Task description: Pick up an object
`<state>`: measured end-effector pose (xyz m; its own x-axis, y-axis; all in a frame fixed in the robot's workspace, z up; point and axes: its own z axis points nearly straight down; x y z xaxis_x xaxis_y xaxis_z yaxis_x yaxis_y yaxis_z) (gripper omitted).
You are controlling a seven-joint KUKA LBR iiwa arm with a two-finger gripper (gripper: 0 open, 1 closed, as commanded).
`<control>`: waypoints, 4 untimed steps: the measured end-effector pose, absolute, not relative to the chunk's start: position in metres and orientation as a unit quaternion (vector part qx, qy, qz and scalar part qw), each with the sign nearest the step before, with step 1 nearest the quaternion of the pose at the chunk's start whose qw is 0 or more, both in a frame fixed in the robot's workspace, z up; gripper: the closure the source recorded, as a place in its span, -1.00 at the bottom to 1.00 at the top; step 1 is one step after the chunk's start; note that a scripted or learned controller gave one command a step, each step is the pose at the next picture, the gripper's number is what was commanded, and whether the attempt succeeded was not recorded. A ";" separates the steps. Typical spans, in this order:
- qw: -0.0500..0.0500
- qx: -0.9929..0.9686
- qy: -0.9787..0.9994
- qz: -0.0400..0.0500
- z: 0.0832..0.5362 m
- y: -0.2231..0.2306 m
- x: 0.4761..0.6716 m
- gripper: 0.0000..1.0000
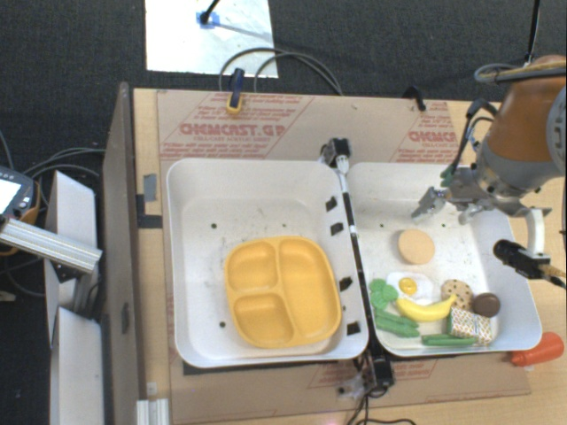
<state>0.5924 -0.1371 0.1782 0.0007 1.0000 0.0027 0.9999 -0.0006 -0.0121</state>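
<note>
The right bin (381, 184) holds several toy foods: a tan round disc (415, 246), a fried egg (409, 285), a banana (425, 308), a cookie (455, 290), a brown ball (485, 305), a patterned block (470, 326) and green vegetables (392, 312). My gripper (446, 208) hangs over the bin's far part, just beyond the tan disc and a little to its right. It is open, with nothing between its fingers. The grey arm with its orange band (530, 118) comes in from the right.
A yellow three-compartment tray (282, 290) lies in the left bin (204, 193). A clipped divider (344, 228) separates the two bins. A black-tipped part (521, 259) of the arm hangs over the right bin's right rim. An orange object (538, 351) lies outside the front right corner.
</note>
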 end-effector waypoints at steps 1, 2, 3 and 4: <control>0.001 -0.706 -0.709 0.000 0.145 -0.122 0.594 -1.00; 0.001 -0.707 -0.708 0.001 0.082 -0.124 0.576 -1.00; -0.001 -0.707 -0.707 -0.001 0.095 -0.125 0.578 1.00; -0.003 -0.702 -0.712 -0.005 0.191 -0.031 0.605 1.00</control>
